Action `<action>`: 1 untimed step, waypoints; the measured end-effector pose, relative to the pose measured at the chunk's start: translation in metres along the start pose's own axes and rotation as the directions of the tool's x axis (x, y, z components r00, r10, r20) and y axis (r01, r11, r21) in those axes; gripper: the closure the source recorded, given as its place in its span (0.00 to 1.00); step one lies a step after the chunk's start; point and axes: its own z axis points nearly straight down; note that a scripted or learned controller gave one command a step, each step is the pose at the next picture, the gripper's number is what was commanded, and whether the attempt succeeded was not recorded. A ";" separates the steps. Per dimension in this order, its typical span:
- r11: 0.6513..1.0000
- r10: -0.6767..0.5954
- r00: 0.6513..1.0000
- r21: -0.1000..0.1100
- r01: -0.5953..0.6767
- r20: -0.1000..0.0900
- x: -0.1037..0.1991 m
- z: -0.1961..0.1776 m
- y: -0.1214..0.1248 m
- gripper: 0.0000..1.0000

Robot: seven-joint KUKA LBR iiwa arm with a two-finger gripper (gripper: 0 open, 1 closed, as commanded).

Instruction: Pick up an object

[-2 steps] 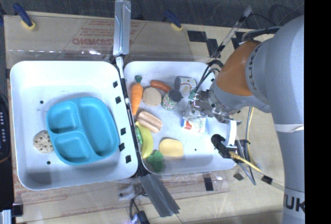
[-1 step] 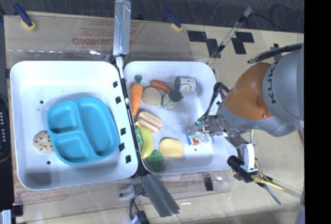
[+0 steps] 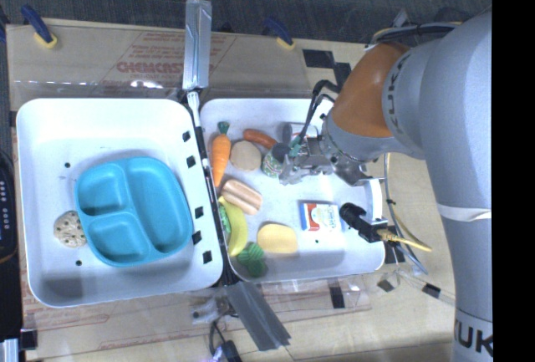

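The claw (image 3: 288, 161), whose spread I cannot tell, hangs low in the right bin (image 3: 351, 260) just right of the small green-and-white object (image 3: 273, 164) beside the potato (image 3: 246, 155); better to centre over that object and descend straight, clear of the potato.

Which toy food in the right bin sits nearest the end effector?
The small green-and-white item, right beside the end effector. The carrot, hot dog and lemon lie farther away.

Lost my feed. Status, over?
Gripper low in right bin, nothing seen held. Nearest: green-white item, sausage. Carrot, hot dog crowd close.
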 end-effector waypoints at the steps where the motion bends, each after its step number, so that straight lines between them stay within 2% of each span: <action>1: 1.000 0.005 1.000 0.004 -0.005 0.001 -0.003 0.002 -0.002 0.00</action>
